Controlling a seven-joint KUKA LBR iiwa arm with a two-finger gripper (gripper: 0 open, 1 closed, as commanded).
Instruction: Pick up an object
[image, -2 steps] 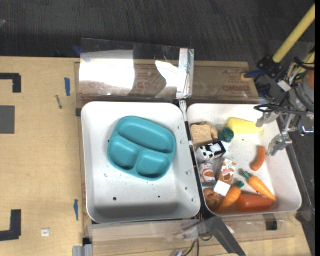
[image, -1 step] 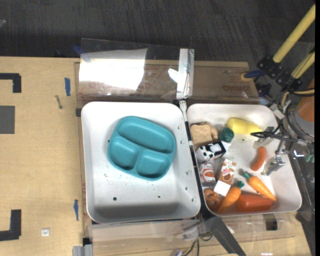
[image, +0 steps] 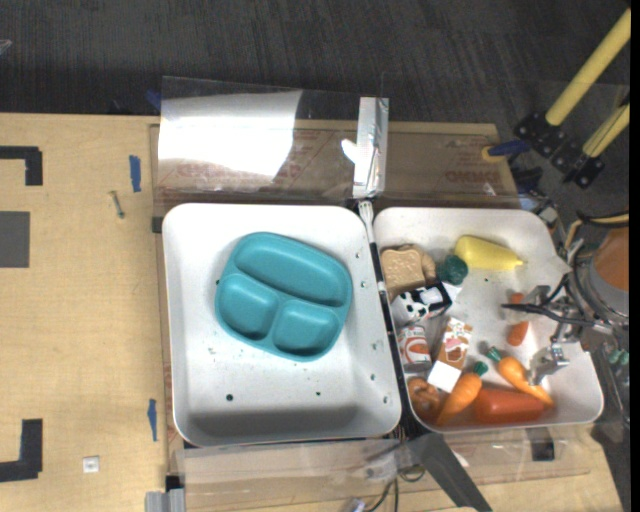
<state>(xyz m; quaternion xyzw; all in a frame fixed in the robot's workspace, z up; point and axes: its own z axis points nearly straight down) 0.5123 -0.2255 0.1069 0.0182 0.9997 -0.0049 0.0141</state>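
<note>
Gripper (image: 552, 352) low over right white bin (image: 520, 222), near orange carrot (image: 522, 376); finger state unclear, no visible hold. Teal three-compartment plastic plate (image: 284, 293) in left white bin (image: 190, 330).

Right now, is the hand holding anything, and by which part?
Cannot be told. The hand sits at the right bin's right edge above the orange carrot, too small and cluttered to judge.
</note>
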